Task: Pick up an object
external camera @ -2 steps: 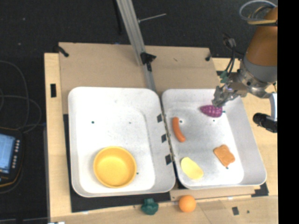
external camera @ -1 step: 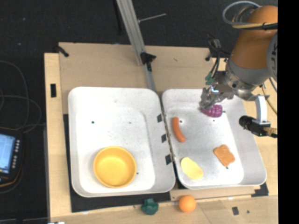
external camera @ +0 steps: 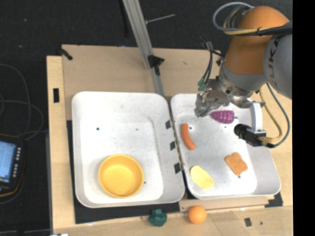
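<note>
My gripper (external camera: 203,108) hangs over the far left part of the right bin (external camera: 263,181), just left of a purple bunch of grapes (external camera: 223,116). An orange sausage-shaped piece (external camera: 187,136) lies below the gripper, near the bin's left wall. A pale yellow piece (external camera: 202,177) rests at the bin's near left. An orange-brown chunk (external camera: 236,163) sits toward the near right. I see nothing held by the gripper.
A yellow bowl (external camera: 121,175) sits in the near part of the left bin (external camera: 88,112). On the bench in front of the bins lie an orange ball (external camera: 197,214) and a small green object (external camera: 158,218). A slanted metal rail (external camera: 142,38) stands behind the bins.
</note>
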